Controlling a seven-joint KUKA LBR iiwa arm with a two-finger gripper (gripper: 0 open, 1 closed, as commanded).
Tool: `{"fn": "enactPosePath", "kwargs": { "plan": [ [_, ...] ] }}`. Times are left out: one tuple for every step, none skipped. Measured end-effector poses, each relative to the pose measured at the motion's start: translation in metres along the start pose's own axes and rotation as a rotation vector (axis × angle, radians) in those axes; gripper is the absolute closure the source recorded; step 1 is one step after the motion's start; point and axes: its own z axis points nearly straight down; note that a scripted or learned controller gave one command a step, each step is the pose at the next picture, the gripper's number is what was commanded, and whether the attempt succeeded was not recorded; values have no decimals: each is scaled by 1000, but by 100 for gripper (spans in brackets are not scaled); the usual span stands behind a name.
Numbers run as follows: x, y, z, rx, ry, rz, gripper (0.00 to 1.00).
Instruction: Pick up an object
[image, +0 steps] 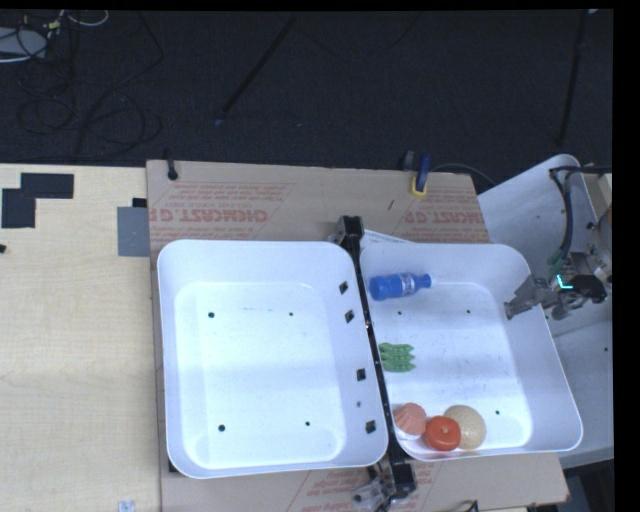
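Two white bins sit side by side on the table, on a sheet of brown cardboard. In the left bin, at the centre of the frame, small dark holes dot the floor. The right bin holds several things. A blue bottle lies on its side near the bin's upper left corner, its pale cap pointing right. A small green toy lies lower down against the left wall. In the lower part of that bin three round things cluster, touching one another: a pink one, a red one and a pale tan one.

At the right edge of the frame the claw hangs over the right rim of the right bin, well apart from every object. Whether its jaws are open or closed cannot be told at this size, and nothing is seen in its grip.
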Motion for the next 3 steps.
{"fn": "enactPosePath", "kwargs": {
  "plan": [
    [0,0,-10,0,1,-2,100],
    [0,0,-10,1,1,-2,0],
    [-1,0,-19,0,1,-4,100]
  ]
}}
